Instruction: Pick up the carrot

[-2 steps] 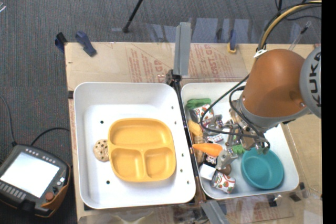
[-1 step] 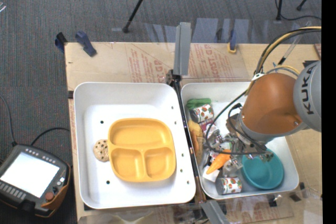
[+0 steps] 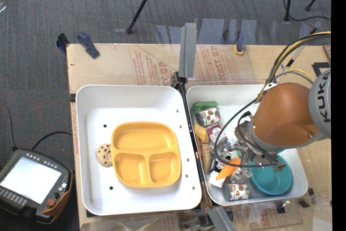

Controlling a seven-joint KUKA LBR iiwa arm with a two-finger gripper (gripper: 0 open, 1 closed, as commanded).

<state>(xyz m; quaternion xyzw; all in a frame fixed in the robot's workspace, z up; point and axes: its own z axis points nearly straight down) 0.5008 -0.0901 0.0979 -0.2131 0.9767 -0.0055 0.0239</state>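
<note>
camera view: we see the gripper [image 3: 236,162] low inside the right bin [image 3: 300,192], and the carrot [image 3: 227,169] sits between its fingers, so it is closed on the carrot. from the carrot, a teal bowl [image 3: 273,181] lies at 3 o'clock, a small can [image 3: 236,191] at 6 o'clock. in the left bin [image 3: 89,116] a yellow tray [image 3: 146,154] has a cookie [image 3: 103,154] at its 9 o'clock.

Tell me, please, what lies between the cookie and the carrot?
In the camera view, the yellow divided plate lies between the cookie in the left bin and the carrot in the right bin, along with the two bins' adjoining walls.
</note>
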